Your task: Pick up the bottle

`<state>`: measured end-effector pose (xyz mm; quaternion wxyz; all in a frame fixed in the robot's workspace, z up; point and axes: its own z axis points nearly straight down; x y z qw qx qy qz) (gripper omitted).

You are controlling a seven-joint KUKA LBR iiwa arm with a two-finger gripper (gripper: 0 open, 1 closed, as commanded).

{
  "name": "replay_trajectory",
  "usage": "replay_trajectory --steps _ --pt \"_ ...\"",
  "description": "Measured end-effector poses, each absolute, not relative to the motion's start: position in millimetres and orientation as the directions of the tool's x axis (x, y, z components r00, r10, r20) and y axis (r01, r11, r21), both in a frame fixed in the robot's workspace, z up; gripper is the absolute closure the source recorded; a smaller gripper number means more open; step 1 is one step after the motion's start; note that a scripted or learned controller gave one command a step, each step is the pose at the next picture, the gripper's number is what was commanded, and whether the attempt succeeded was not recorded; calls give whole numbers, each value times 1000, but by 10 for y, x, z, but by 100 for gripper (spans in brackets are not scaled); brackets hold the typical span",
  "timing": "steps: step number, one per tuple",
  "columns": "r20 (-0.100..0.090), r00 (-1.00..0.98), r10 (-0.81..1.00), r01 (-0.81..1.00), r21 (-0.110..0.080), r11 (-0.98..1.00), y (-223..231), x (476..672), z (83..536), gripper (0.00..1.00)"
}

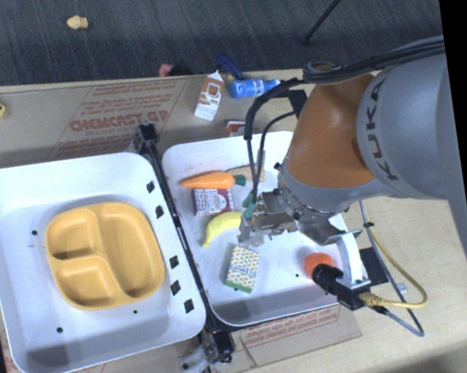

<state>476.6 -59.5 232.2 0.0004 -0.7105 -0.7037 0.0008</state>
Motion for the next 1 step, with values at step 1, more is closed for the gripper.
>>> replay_trajectory --steps 1 --pt "3 -453 892 892 -5 453 -493 4757 1913 100"
